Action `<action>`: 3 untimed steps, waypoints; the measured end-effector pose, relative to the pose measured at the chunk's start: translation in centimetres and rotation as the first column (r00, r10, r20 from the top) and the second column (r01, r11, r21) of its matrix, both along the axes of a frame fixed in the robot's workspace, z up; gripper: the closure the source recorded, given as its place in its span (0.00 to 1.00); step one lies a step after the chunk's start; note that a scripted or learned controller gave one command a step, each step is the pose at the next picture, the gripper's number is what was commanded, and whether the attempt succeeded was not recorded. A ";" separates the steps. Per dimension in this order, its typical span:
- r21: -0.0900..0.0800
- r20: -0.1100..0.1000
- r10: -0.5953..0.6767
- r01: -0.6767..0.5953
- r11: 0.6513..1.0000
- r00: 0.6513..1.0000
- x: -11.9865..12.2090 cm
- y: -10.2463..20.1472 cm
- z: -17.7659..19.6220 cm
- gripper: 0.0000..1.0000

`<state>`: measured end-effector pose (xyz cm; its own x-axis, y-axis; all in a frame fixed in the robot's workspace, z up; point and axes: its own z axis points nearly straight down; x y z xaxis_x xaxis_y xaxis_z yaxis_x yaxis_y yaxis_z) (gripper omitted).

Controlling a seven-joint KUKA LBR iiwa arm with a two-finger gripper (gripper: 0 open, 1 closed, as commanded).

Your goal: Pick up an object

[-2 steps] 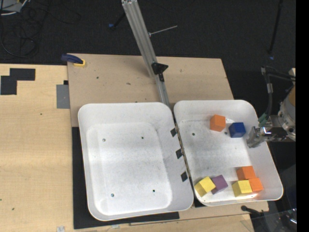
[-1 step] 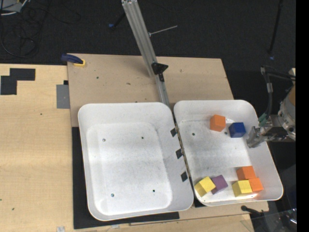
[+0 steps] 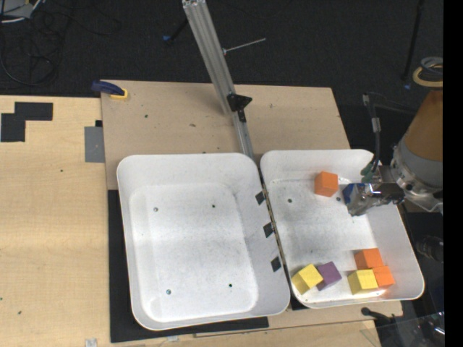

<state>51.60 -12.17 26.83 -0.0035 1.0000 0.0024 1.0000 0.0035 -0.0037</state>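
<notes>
A light wooden table [image 3: 217, 118] fills the frame's middle, dark floor with cables behind it at the top. Two white bins sit side by side: the left bin [image 3: 192, 237] and the right bin [image 3: 325, 230]. The tool [image 3: 359, 199] hangs at the right bin's right side, just beside an orange cube [image 3: 326, 183]; whether it grips anything, I cannot tell. Yellow, purple and orange blocks [image 3: 347, 273] lie along the bin's lower edge.

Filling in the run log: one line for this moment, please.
tool: low in right white bin | nearest: orange cube, apart | grasp: none visible | four blocks in bin's near corner
</notes>
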 end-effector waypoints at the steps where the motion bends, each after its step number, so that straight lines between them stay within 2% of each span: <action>1: -0.001 0.001 0.000 0.000 1.000 1.000 1.0 4.3 -0.1 1.00; 3: -0.001 0.000 0.001 -0.001 1.000 1.000 2.6 14.3 -1.7 1.00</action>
